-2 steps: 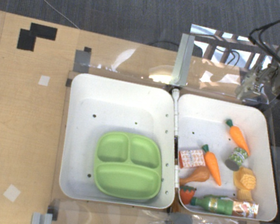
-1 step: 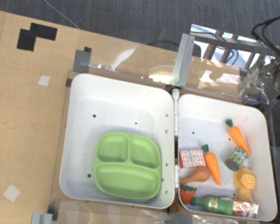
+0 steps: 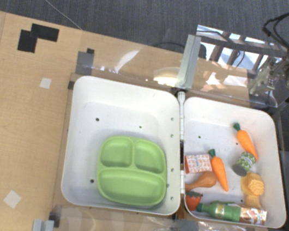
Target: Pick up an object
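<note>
Hovering beyond right bin (image 3: pixel 281 143): jaws (image 3: pixel 269 84), state unclear; glossy tapered carrots, smooth green divided plate (image 3: pixel 132 171).

A robotics lab is indicated: two white bins (image 3: pixel 131 96) are fixed with metal brackets (image 3: pixel 190 59) on a plywood table (image 3: pixel 14 133) marked with black squares (image 3: pixel 36 37), and grey carpet (image 3: pixel 125 4) with loose cables (image 3: pixel 285 26) is seen behind.
</note>
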